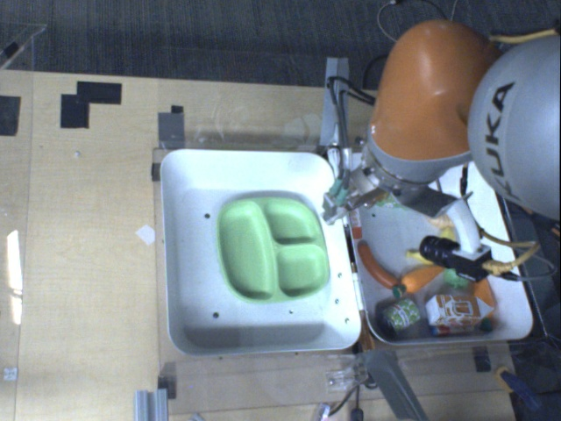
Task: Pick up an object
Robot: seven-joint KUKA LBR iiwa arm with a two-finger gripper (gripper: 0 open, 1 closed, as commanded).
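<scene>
Nothing looks grasped yet: the grey pincer [337, 198], its state impossible to tell, hovers at the bins' shared rim, with the orange sausage-shaped toy [379, 268] below-right and the green three-compartment plastic tray [272, 248] below-left.

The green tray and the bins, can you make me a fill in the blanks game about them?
1. The green tray has ____ compartments.
2. The green tray lies in the ____ bin of the two.
3. The orange carrot lies in the ____ bin.
4. The band above the arm's wrist is coloured ____.

Missing words: three; left; right; orange
</scene>
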